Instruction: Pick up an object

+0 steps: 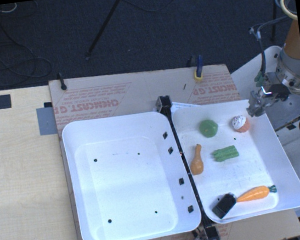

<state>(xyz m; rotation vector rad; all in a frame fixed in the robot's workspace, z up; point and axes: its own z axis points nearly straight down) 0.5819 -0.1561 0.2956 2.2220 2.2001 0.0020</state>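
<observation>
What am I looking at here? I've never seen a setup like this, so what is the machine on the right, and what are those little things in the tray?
This is one picture from a camera fixed above a bench, looking down at a slant. The machine at the right edge is a robot arm, grey with an orange band; its gripper hangs near the upper right rim of the right bin. Its job is to pick up an object. Nothing is visible in its grip. Two shallow white bins sit side by side. The right one holds small toys: a green ball, a white and orange round piece, a small orange gourd, a green ridged piece, a carrot and a black block. The left bin is beside it.
</observation>
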